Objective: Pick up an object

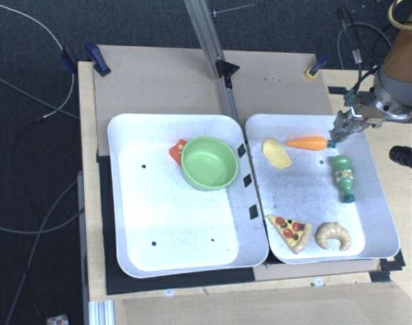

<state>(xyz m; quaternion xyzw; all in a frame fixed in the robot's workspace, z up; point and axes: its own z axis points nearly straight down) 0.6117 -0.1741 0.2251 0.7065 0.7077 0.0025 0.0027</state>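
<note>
In the right bin (307, 195) lie an orange carrot (306, 142), a pale yellow rounded piece (277, 154), a green bottle (341, 177), a pizza slice (289, 232) and a croissant (333, 235). The left bin (158, 235) holds a green bowl (208, 162) with a small red-orange item (176, 150) tucked at its left side. My gripper (342, 128) hangs over the right bin's far right corner, just right of the carrot's green tip and above the bottle. Nothing shows between its fingers.
A slanted metal pole (209, 39) crosses the bench's back and ends near the gap between the bins. Blue (96, 58) and yellow (317, 65) clamps sit at the back corners. Cables trail on the dark floor at left.
</note>
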